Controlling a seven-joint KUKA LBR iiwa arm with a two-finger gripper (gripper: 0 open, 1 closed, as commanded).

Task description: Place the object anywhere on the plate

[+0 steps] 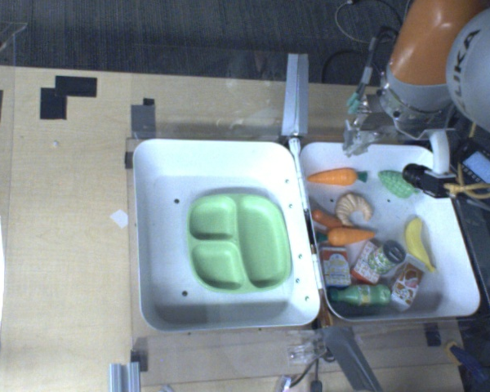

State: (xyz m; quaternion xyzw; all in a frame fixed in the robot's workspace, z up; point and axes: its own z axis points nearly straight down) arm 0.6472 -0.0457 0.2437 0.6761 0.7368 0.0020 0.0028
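Nothing has yet been placed on the green plate [238, 241], which lies bare in the left bin [155, 219], its three compartments unoccupied. The whole task is judged to remain: an object must be picked from the right bin [465, 284], carried across and set down on the plate.

All the candidate objects are seen in the right bin. A carrot [333, 176] lies toward 11 o'clock of that bin, with a croissant [355, 207] just below it and a second carrot [349, 236] below that. A banana [418, 244] lies toward 3 o'clock, a green pickle-like toy [396, 184] toward 1 o'clock, and a cluster of small cartons and a can [384, 260] with a green bottle [361, 296] toward 6 o'clock.

The gripper [358, 141] is seen at the 12 o'clock edge of the right bin, above the first carrot and apart from it. No object is seen between its fingers. Whether the fingers are spread or closed cannot be told, since they are small and blurred against the bin rim.
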